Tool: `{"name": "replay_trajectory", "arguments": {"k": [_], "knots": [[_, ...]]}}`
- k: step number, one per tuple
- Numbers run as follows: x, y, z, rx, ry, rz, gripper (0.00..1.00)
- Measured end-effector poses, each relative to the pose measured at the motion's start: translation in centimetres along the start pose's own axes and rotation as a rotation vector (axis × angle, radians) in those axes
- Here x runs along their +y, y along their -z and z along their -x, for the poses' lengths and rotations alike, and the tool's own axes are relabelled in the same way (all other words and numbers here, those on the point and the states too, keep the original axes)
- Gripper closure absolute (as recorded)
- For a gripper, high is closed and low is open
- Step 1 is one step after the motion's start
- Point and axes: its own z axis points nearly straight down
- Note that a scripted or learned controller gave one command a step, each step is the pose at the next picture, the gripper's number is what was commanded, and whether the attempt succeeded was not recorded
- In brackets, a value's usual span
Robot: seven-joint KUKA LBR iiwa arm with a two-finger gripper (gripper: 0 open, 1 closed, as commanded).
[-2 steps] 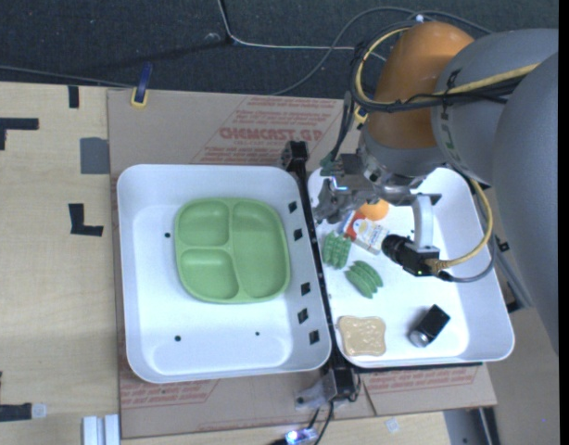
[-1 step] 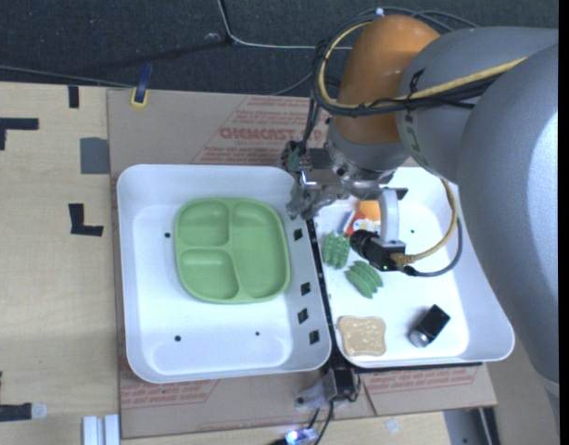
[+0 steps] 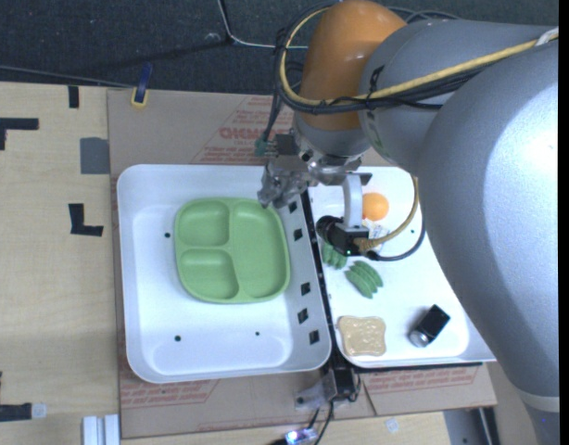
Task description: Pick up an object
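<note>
Huge grey KUKA arm with orange band [image 3: 488,156] closest to lens, coming in from 3 o'clock. Then left white bin [image 3: 145,341] with green divided plastic plate [image 3: 232,250]. Right bin [image 3: 451,341] at 4 o'clock: tan toast slice [image 3: 362,335], green pea pod [image 3: 363,277], orange-yolk egg [image 3: 373,207], small black block [image 3: 430,324]. Gripper [image 3: 283,188] over divider, can't tell finger state. Best centred squarely over one item before descending.

A pale wooden bench [image 3: 44,276] fills the left side, marked with several black tape pieces [image 3: 81,221] and a grey patch [image 3: 94,154]. A brown cardboard sheet [image 3: 187,128] with red print lies on it under the bins. Behind the bench runs dark carpet-like floor [image 3: 108,17], crossed by a thin cable [image 3: 224,21]. Light is even and flat
</note>
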Motion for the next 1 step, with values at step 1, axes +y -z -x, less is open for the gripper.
{"name": "replay_trajectory", "arguments": {"k": [1], "knots": [[-0.08,0.01,0.19,-0.001,-0.002,-0.001,0.00]]}}
